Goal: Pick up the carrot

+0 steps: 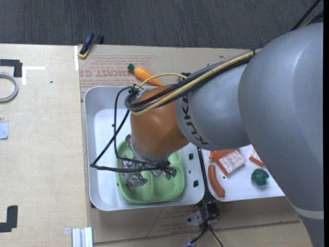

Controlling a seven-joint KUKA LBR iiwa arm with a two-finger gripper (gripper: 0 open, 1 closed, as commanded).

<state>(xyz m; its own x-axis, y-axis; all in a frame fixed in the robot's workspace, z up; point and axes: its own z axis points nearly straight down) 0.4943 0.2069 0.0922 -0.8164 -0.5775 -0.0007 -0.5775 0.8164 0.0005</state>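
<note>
The gripper (138, 178) hangs low over a light green plate (169, 187) in the left bin (100, 153). Its metal fingertips reach down toward the plate's surface, half lost among dark cables and bracket parts, so whether they are spread or pressed together cannot be told, and nothing can be made out between them. Above the gripper sits the orange band (154, 122) of the wrist, and from there the thick grey arm (267, 96) runs off to the right, with black and yellow cables looping around it.

The carrot (145, 74) is well apart from the gripper. It lies outside the bins, on the brown cardboard sheet (110, 66) just beyond the far rim of the left bin. It is bright orange and tapered, with a small green top at its left end, and its right end slips behind the arm.

The right bin (241, 187) holds a red sausage (216, 180), a red and white packet (231, 161) and a green broccoli piece (259, 176). The bench (41, 153) is pale wood with black markers, and a blue and yellow pen (86, 45) lies at its far edge against dark grey carpet (164, 9).
</note>
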